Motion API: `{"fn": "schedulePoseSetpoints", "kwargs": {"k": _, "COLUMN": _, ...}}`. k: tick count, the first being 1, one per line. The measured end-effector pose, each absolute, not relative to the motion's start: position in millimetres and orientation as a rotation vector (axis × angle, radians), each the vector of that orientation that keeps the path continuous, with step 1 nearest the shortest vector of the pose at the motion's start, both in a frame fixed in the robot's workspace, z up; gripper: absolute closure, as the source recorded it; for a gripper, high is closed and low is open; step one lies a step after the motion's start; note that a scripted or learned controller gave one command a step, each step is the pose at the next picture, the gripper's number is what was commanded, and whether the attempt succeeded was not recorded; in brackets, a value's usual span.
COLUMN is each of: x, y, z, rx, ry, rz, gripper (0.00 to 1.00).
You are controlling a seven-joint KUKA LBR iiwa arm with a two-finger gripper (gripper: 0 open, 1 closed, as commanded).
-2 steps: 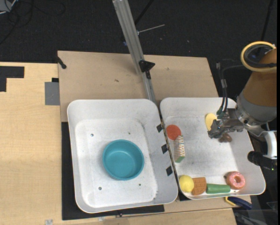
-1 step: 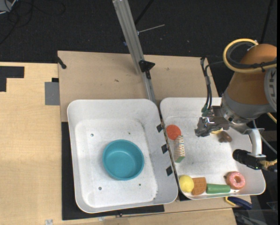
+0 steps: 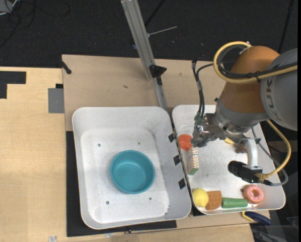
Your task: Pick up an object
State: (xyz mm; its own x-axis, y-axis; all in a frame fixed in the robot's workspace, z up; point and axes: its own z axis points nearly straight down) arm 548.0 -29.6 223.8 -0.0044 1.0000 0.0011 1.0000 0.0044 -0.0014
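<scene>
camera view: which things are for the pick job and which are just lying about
Job: gripper; orange ball beside it, the likeliest pick; right bin.
Lying about: blue bowl, lemon, brown block, green piece, pink donut.

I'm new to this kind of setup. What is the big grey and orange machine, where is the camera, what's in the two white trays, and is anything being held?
The machine is a robot arm, reaching in from the right of the picture. The gripper at its end is the part meant to pick things up. The single camera is fixed above the bench and looks down at a slant.

Two shallow white bins sit side by side. The left bin holds a teal bowl. The right bin holds an orange-red piece and a pale ribbed piece near its left wall. Along its near edge lie a yellow piece, a brown block, a green piece and a pink ring.

The gripper hangs over the right bin beside the orange-red piece. The picture does not show it holding anything.
</scene>
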Motion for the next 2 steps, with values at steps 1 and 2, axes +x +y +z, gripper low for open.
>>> {"fn": "schedulePoseSetpoints", "kwargs": {"k": 1, "x": 536.6, "y": 24, "z": 216, "rx": -2.216, "ry": -2.225, "rz": 0.001, "gripper": 1.0}}
{"fn": "schedulePoseSetpoints", "kwargs": {"k": 2, "x": 530.2, "y": 82, "z": 229, "rx": -2.216, "ry": -2.225, "rz": -0.001, "gripper": 1.0}}
